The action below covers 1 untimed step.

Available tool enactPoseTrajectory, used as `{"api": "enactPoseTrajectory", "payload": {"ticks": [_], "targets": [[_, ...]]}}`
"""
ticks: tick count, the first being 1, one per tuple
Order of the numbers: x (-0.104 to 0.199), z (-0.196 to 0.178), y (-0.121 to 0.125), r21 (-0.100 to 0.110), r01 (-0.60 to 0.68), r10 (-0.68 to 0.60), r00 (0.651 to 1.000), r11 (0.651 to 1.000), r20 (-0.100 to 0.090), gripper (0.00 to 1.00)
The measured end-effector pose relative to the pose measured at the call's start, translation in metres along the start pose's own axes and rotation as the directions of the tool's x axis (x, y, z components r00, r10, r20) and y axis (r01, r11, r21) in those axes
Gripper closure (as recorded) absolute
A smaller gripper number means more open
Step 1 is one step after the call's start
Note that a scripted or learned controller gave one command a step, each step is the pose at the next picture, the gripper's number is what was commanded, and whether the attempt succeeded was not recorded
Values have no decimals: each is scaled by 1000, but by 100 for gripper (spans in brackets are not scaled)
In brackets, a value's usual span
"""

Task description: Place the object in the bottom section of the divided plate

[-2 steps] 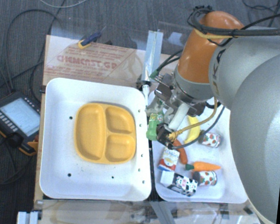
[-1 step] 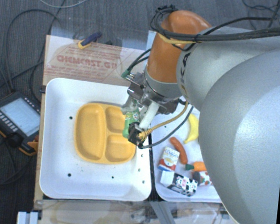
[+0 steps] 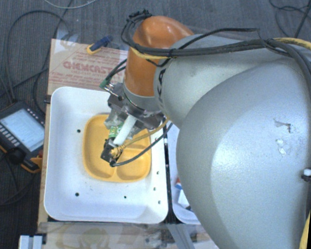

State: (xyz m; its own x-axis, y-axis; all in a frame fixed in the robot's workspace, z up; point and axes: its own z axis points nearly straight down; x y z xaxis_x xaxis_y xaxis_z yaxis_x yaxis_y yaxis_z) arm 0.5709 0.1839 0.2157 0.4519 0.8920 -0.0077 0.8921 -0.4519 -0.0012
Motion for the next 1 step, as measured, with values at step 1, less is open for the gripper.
{"api": "enactPoseTrajectory", "payload": {"ticks": [1], "targets": [[-1,-1,1,-3,-1,1,1000,1000,1,0]]}}
